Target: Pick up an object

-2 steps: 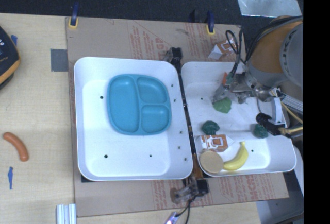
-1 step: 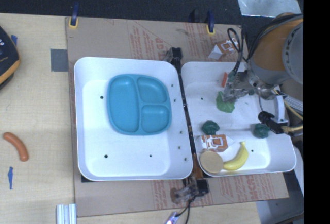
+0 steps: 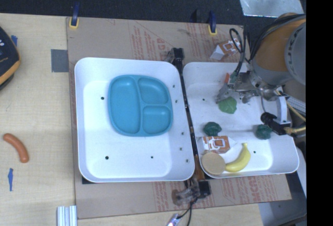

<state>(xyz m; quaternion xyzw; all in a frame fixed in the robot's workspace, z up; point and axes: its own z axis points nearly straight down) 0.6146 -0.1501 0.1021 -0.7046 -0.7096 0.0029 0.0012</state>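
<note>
Nearest the lens is the grey arm (image 3: 276, 53) with its orange band, standing high over the right white bin (image 3: 260, 172). Below it the claw (image 3: 237, 87) hangs low in that bin, right over a pale green piece (image 3: 227, 106), the likely target. The piece sits on the bin floor, touching or almost touching the claw's tip. The wrist and cables hide the tip, so I cannot tell whether the claw is apart or together, nor whether it has any hold on the piece.

The main risk, as I judge it, is an empty lift: the piece is small and rounded, and it could squirt sideways if the claw meets it off-centre.

Below the pale green piece, well apart from it, lies a dark green lump (image 3: 212, 128). A second dark green lump (image 3: 264, 131) lies below and to the right of it, near a black part of the rig. A sideways shove could roll the piece toward either one.

Further below the piece are a small printed carton (image 3: 216, 143), a tan disc (image 3: 212, 163) and a banana (image 3: 239, 159), too far away to interfere.

Left of the piece, the other bin (image 3: 78, 116) holds a blue divided plate (image 3: 140, 104). Far left of it, a sausage (image 3: 16, 147) lies on the tabletop (image 3: 36, 116).
</note>
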